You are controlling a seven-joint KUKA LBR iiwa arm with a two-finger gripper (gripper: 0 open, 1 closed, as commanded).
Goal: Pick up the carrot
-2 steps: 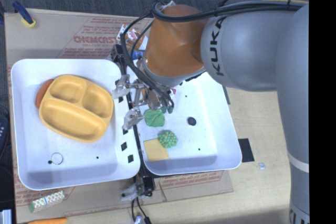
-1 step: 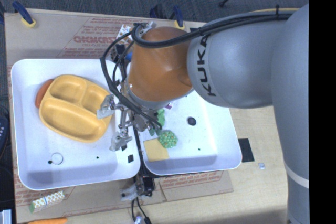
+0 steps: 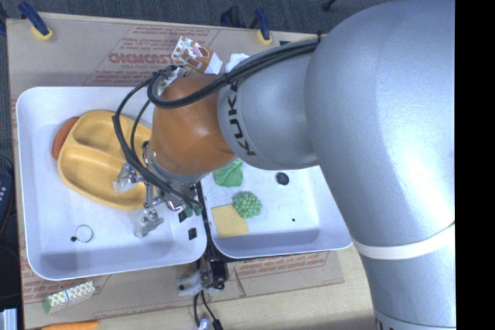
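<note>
We judge the carrot (image 3: 60, 141) to be the orange piece at the far left of the left bin (image 3: 31, 189), touching the yellow toy (image 3: 97, 158). Our gripper (image 3: 137, 203) hangs near that toy's right end, its fingers seemingly spread on nothing. We should cross over the toy and straddle the carrot's exposed side.

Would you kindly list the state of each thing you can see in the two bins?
gripper: low over the left bin, beside the yellow item.
yellow item: lying in the left bin.
carrot: lying at the yellow item's left edge, partly hidden.
green pieces: resting in the right bin.
yellow slice: flat, right bin.
</note>
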